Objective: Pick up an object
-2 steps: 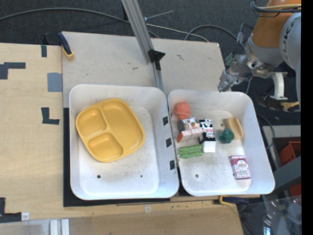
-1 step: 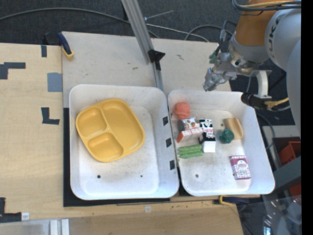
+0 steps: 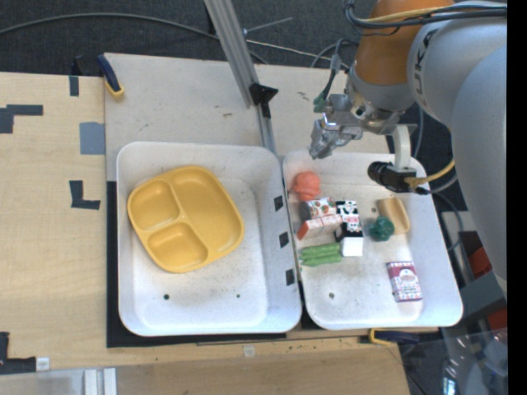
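While the claw point(image 3: 322, 149) hangs over the far edge of the right bin point(image 3: 440, 299), we cannot tell if it is open or closed, and we see nothing in it. We think it waits up high so it can come straight down on a thing without bumping the others. The things to pick lie in a little heap just below the claw, toward us: an orange ball point(image 3: 306, 184) is nearest, then a small box point(image 3: 317, 215) and a black and white block point(image 3: 349, 218) touching it, then a green bean point(image 3: 320, 256). Further off to the side we see a green lump point(image 3: 381, 229), a tan bun point(image 3: 395, 213) and a red packet point(image 3: 404, 281). They sit close, so a grab could push a neighbour. Away from the claw, the left bin point(image 3: 136, 307) holds a yellow tray point(image 3: 184, 217). Both bins rest on a pale wooden bench point(image 3: 41, 245), with a dark floor point(image 3: 99, 11) behind and a metal pole point(image 3: 233, 39) leaning in
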`<state>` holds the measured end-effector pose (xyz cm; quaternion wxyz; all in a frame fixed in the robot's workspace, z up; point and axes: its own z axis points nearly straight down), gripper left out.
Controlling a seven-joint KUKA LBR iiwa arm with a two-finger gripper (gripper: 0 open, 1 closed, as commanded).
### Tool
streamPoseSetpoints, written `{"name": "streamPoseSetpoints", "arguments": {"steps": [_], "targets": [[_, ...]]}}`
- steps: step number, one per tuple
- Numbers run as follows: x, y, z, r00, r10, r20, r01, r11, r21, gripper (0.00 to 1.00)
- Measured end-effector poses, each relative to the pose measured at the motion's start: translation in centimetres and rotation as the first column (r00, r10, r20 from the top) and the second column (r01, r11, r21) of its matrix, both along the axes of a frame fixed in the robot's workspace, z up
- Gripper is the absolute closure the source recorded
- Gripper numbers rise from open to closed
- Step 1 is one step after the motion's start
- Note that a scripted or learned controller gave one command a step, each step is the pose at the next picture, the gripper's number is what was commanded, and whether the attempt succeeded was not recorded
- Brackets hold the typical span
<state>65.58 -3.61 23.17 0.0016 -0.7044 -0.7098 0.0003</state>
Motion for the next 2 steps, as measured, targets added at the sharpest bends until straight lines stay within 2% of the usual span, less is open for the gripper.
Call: {"name": "streamPoseSetpoints", "arguments": {"steps": [1, 2], "targets": [[-1.3, 5.5, -1.1, 1.0, -0.001, -0.001, 0.001, 1.0, 0.0, 1.0], [-1.1, 11.0, -1.4, 1.0, 0.0, 0.001, 0.0, 1.0, 0.0, 1.0]]}}
